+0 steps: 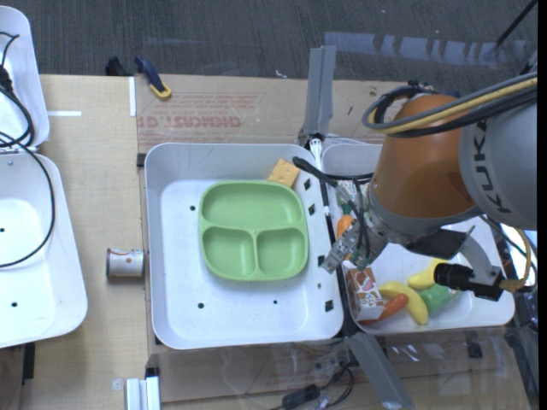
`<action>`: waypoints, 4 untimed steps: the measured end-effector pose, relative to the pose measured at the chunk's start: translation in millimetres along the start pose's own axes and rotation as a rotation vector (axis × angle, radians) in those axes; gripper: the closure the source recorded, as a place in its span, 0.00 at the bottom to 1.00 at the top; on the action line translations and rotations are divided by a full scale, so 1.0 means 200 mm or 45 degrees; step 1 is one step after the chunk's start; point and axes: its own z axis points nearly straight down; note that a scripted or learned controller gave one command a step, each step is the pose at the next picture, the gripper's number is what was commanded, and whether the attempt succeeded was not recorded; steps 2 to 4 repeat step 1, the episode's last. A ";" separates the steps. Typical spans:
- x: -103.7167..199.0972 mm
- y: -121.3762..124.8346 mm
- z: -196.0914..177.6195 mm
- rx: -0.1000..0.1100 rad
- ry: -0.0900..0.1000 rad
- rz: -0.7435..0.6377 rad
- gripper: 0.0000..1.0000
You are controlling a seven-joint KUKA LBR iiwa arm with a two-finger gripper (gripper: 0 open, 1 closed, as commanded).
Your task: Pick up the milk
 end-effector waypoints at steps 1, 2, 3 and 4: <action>0.03 0.03 -0.05 -0.003 -0.003 0.062 1.00; 0.03 0.03 -0.05 -0.003 -0.003 0.062 1.00; 0.03 0.03 -0.05 -0.003 -0.003 0.062 1.00; 0.03 0.03 -0.05 -0.003 -0.003 0.062 1.00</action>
